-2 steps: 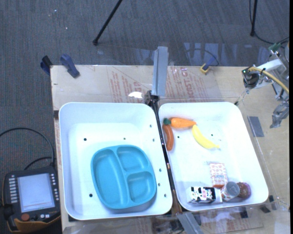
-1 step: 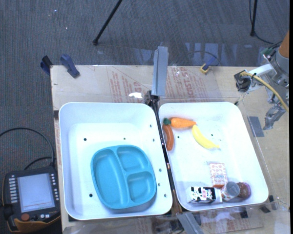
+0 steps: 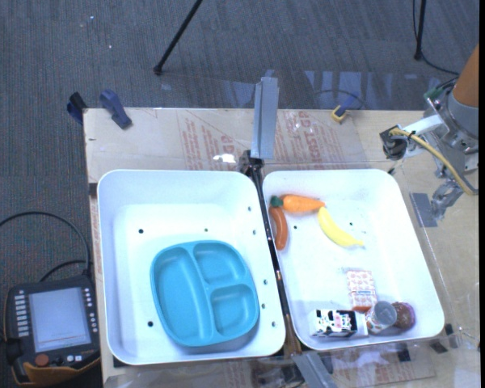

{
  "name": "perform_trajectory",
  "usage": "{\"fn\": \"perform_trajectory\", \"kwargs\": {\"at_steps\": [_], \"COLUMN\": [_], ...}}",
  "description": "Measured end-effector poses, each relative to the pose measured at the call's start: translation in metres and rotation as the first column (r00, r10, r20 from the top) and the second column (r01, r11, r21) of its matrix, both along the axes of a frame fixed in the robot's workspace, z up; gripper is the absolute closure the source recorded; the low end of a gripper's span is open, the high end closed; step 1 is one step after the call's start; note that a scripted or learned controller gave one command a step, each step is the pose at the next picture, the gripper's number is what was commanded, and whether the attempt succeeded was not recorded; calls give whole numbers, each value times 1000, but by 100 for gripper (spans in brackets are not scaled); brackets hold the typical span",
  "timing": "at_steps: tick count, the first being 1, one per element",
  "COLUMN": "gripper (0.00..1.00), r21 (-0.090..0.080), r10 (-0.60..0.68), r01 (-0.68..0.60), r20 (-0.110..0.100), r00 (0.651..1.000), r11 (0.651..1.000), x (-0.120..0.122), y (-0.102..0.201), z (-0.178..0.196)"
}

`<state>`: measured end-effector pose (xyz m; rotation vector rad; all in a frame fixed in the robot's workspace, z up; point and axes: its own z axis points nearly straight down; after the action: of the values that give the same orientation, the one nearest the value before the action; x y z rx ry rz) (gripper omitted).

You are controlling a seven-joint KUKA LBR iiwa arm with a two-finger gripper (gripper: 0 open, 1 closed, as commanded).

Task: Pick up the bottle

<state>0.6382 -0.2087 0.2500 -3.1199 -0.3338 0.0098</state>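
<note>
Bottle (image 3: 379, 315) crowds right bin's (image 3: 404, 208) near rim; hand (image 3: 446, 196) outside, grip state unclear.

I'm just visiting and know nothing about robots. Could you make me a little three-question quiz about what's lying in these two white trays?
1. True or false: the blue divided plate lies in the left bin.
2. Which item lies nearest the carrot in the right bin? A. the banana B. the sausage C. the bottle
3. Fill in: the bottle rests near the right bin's ______ edge, between the small milk carton and a brown round item.

Key: 1. True. 2. B. 3. Front, the edge nearest the camera.
</note>
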Motion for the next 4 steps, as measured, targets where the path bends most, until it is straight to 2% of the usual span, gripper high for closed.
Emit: {"fn": "perform_trajectory", "kwargs": {"at_steps": [1, 2, 3, 4], "gripper": [0, 100, 100, 100], "r21": [-1, 3, 1, 2], "r10": [111, 122, 39, 37], "r01": [-111, -122, -39, -37], "r20": [2, -5, -1, -1], "r00": [994, 993, 999, 999], "r11": [994, 993, 999, 999], "x": [-1, 1, -1, -36], "y": [-2, 2, -1, -3], "z": [175, 181, 18, -135]}}
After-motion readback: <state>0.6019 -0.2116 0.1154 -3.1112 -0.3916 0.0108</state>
